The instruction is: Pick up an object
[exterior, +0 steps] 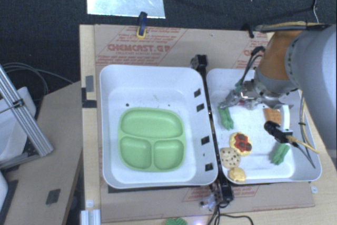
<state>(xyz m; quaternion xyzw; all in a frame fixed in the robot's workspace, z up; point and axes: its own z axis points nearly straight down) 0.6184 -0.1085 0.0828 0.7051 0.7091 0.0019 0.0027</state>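
Observation:
My gripper (232,101) hangs over the upper left part of the right bin (303,174), the grey arm with its orange band reaching in from the right. Just below its tip lies a green pickle-shaped piece (226,118), close to the gripper; I cannot tell whether they touch. Further down the bin lie a small pizza toy (241,142), a chocolate-chip cookie (229,156) and a yellow cookie (237,174). A second green piece (279,153) lies at the lower right, and an orange cracker (271,114) sits under the wrist.
The left bin (113,79) holds a green divided plate (152,138). A raised rim with black clips (202,108) separates the two bins. A blue and yellow clamp (141,26) sits on the board behind them.

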